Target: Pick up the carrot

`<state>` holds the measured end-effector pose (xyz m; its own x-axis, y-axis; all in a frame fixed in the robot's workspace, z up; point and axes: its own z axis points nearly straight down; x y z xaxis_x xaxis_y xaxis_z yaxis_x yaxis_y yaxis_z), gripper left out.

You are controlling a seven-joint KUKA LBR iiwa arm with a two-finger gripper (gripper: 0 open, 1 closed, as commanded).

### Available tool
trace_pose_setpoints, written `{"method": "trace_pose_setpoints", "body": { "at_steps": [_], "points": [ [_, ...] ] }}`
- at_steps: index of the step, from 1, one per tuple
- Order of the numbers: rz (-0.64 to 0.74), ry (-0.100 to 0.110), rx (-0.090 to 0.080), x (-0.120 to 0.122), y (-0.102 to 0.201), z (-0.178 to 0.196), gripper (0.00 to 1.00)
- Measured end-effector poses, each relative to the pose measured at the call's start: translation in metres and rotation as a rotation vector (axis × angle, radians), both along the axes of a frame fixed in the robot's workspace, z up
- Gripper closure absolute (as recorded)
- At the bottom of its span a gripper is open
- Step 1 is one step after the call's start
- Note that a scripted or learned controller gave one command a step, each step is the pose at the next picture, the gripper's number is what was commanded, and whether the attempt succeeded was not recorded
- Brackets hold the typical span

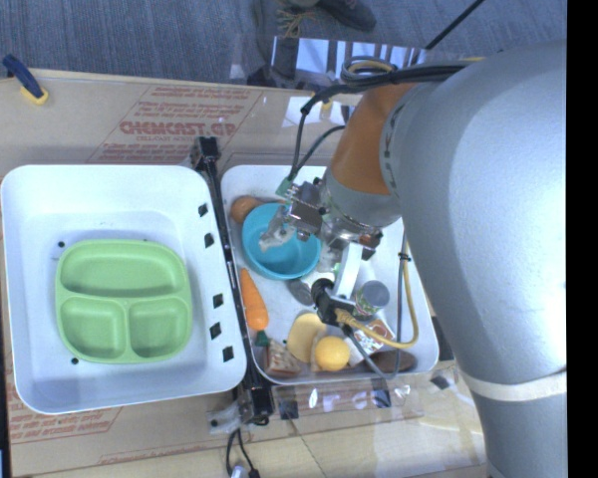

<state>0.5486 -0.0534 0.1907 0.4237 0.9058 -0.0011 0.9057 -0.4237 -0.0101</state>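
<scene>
The orange carrot (254, 302) lies lengthwise along the left wall of the right bin (417, 307), just below the blue bowl (284, 255). My gripper (279, 229) hangs over the blue bowl, above and slightly right of the carrot and apart from it. The grey arm with its orange band (364, 152) reaches in from the right and hides much of the bin's right half.
In the left bin (20, 227) sits a green divided plate (125, 300). The right bin also holds a brown round item (242, 208) at its top left, a yellow lemon-like fruit (331, 354) and a pale yellow item (304, 335) at the bottom, and a small grey can (374, 294).
</scene>
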Motion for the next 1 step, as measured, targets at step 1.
{"method": "trace_pose_setpoints", "body": {
  "at_steps": [1],
  "points": [
    [-0.068,-0.001,-0.002,0.0024,0.0166,0.0094,0.0]
  ]
}}
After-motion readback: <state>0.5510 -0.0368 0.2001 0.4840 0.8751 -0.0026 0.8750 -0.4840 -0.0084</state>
